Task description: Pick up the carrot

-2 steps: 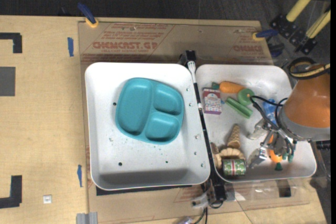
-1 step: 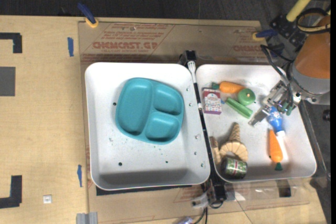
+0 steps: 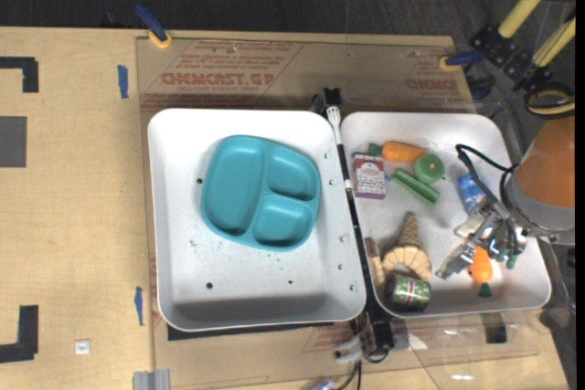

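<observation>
Hovering low over the right bin (image 3: 530, 292), near its front right corner: the gripper (image 3: 475, 256) is sitting just beside a small orange carrot (image 3: 481, 268) with a green tip. Carrot is lying at the fingertips, touching or nearly so. I cannot tell whether the fingers are open or closed on it; cabling and shadow are cluttering that spot, so I'm not calling it a grasp.

Another orange, carrot-like piece (image 3: 400, 152) with a green round end (image 3: 428, 167) is resting near the bin's back edge, well apart from the gripper, so the front one looks like the target.

Also crowding the bin: small red-and-white carton (image 3: 369, 177), green stick (image 3: 416, 188), ice-cream cone toy (image 3: 407, 233), green can (image 3: 407, 290) at the front edge. Left bin (image 3: 174, 224) is carrying a teal divided plate (image 3: 260, 192), out of the way.

Judging by the pose, the arm is working the grasp step; the lift is not yet done.
</observation>
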Robot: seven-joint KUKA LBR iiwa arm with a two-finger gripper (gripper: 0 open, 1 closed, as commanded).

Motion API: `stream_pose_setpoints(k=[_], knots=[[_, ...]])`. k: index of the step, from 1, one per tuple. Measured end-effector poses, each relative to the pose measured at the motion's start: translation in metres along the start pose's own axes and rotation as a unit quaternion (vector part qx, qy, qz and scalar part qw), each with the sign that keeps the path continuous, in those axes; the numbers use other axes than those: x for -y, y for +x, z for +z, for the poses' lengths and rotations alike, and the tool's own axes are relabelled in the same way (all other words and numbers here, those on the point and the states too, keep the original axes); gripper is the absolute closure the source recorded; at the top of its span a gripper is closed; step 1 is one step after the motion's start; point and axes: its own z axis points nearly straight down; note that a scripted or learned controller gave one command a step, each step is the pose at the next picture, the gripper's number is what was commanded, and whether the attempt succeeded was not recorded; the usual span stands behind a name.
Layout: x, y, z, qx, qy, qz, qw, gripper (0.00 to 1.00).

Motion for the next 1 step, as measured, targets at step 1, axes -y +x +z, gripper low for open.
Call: stream_pose_setpoints(k=[1], knots=[[-0.0166, 0.0119, 0.0321, 0.006, -0.001, -0.151, 0.9886, 0.00]])
